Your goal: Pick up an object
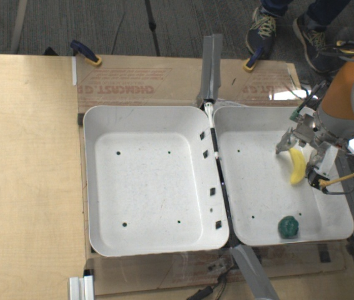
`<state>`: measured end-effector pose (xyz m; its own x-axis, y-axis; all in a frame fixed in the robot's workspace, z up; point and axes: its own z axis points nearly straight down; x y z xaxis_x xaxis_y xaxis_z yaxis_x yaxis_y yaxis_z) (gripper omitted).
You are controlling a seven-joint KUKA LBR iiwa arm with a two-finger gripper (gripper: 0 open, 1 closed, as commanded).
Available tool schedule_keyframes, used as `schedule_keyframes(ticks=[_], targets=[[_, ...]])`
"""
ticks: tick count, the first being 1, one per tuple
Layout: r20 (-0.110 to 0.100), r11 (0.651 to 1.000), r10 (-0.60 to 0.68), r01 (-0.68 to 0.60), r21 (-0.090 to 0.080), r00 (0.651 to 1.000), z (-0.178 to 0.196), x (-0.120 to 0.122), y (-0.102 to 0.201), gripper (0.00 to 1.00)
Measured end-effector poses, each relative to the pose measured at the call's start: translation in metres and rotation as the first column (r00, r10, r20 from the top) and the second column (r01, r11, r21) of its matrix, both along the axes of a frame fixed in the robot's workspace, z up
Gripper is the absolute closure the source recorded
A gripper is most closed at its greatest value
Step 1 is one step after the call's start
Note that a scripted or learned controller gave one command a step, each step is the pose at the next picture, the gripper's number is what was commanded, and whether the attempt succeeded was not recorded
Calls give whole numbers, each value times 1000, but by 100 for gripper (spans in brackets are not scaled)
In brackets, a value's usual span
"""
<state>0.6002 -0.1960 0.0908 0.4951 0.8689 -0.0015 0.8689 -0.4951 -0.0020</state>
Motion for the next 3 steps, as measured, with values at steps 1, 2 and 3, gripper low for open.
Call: schedule_keyframes(ticks=[1, 2, 3], targets=[[-2, 996, 89, -89, 2, 996, 0, -90, 56, 0], [-3, 989, -147, 147, 1, 989, 0, -124, 104, 0], [1, 980, 198, -198, -1, 980, 86, -101, 10, 0]])
